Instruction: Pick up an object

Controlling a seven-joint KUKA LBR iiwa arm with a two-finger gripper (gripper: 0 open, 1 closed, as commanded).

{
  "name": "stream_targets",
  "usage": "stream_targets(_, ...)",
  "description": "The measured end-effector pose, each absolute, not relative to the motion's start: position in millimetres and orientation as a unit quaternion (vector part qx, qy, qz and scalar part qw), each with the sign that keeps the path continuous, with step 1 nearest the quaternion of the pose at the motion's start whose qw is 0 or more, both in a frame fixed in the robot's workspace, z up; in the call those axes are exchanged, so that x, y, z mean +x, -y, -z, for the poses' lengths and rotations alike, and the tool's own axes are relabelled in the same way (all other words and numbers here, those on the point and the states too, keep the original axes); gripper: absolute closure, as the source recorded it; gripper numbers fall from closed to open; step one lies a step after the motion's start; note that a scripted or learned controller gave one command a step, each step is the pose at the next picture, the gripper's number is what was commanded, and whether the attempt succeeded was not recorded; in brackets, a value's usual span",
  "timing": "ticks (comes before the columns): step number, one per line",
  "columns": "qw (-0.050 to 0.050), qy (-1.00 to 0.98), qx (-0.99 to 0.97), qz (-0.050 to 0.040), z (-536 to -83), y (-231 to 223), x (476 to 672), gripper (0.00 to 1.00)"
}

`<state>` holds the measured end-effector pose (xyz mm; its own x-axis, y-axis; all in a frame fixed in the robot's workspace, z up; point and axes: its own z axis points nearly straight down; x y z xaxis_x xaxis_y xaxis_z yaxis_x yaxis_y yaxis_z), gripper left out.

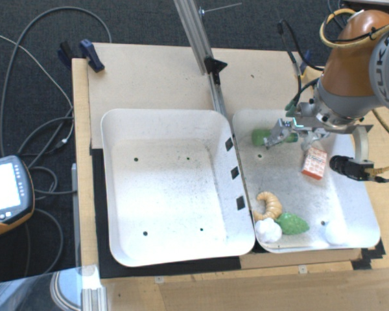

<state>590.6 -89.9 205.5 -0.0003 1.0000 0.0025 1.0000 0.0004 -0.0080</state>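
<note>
The tool (280, 135) hangs low in the right bin (350, 238), just beside a green object (260, 137); its grip state cannot be told. An orange carton (314, 163) lies nearby.

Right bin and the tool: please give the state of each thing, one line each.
Tool: low over the right bin, at the green piece.
Green piece: on the bin floor, at the tool's tip.
Orange carton: lying flat.
Croissant: lying, touching the white ball.
White ball: resting at the front wall.
Green lump: lying beside the ball.

Grey arm (382, 63) with orange band, black cables, metallic wrist hardware.
</note>
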Motion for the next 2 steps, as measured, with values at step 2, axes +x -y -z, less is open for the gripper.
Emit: stream_targets(2,0.004,0.707,-0.707,-0.0023,-147.8,86.3,583.9,0.0)
